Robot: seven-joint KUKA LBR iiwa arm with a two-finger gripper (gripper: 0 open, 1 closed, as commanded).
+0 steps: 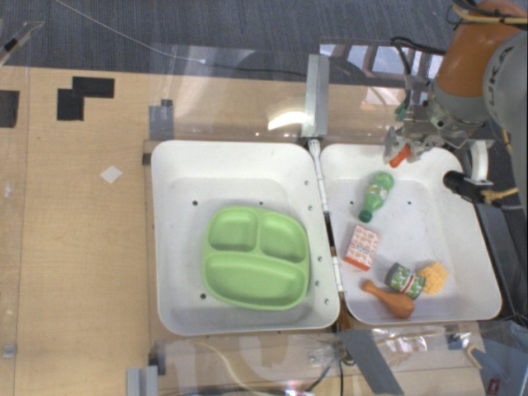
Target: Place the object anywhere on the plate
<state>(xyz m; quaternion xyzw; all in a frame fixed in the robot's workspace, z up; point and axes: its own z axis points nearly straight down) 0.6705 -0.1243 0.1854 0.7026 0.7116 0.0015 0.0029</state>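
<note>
Orange-brown toy drumstick (389, 298) is the nearest thing to the camera, sitting off to the right of the green plate (247, 280), level with the plate's near edge and over in the right bin (466, 246). Touching it on the far side is a little green-labelled can (404, 280), and a yellow lumpy thing (434, 276) sits against the can on the side away from the plate.

A bit further back there's a small orange and white box (361, 247), lying flat, also right of the plate and roughly level with its middle. It's the closest of the loose items to the plate, with just the two bin walls in between.

The plate itself is a three-section one, lying flat in the left bin (177, 221), a bit toward the near side, with nothing on it.

Further back, past the plate's far edge and off to its right, a green bottle (376, 195) lies on its side, cap pointing toward the camera.

Furthest from the plate, up at the far right, the gripper (403, 151) hangs over the back of the right bin, just beyond the bottle. There's a small orange-red bit at its tip. Honestly can't tell how far open it is or whether it's got hold of anything.
</note>
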